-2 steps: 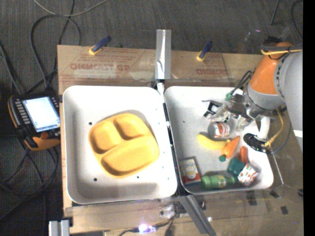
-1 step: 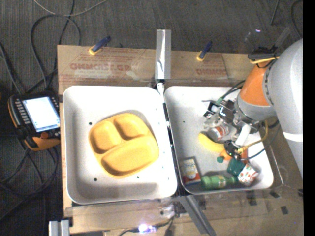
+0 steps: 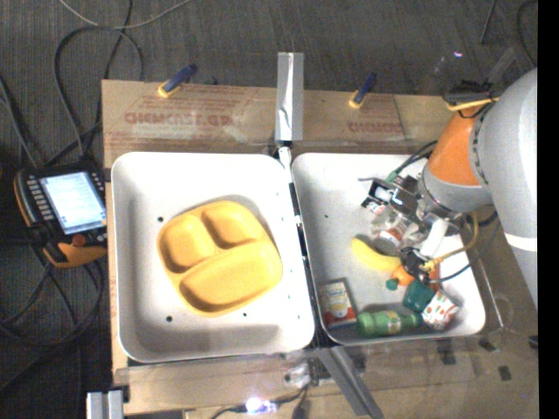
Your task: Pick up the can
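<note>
A can with a red and white label sits in the right white bin, directly beneath the end effector, which partly covers it. Whether the can is actually gripped cannot be told from this angle.

Just below and left of the end effector lies a yellow banana. Below it are a small orange piece, a dark green object and a red and white carton near the bin's lower right corner. A green bottle lies on its side along the bottom wall, with a small box to its left.

Far to the left of the end effector, the left white bin holds a yellow divided tray. Both bins rest on a cardboard-covered surface.
</note>
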### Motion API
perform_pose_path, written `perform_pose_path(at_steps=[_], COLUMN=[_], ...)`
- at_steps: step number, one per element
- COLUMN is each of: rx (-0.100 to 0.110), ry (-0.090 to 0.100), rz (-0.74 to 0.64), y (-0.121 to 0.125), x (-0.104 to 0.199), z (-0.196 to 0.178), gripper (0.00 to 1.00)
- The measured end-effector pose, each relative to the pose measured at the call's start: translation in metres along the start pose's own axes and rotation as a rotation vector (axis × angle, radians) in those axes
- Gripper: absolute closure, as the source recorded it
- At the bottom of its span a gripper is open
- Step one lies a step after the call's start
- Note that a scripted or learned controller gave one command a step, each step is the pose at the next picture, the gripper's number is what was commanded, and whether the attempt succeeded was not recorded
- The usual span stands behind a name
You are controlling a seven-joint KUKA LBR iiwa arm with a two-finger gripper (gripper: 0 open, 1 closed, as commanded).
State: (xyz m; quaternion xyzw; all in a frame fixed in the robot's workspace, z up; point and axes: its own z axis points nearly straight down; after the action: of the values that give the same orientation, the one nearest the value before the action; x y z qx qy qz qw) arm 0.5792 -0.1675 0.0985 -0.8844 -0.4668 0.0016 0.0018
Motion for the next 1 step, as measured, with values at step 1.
perform_pose_path(at_steps=[1], rx=[-0.001], ry=[-0.004], rz=[-0.068], y=[0.0274], x=[0.0335], z=[-0.1014], gripper=[1.00])
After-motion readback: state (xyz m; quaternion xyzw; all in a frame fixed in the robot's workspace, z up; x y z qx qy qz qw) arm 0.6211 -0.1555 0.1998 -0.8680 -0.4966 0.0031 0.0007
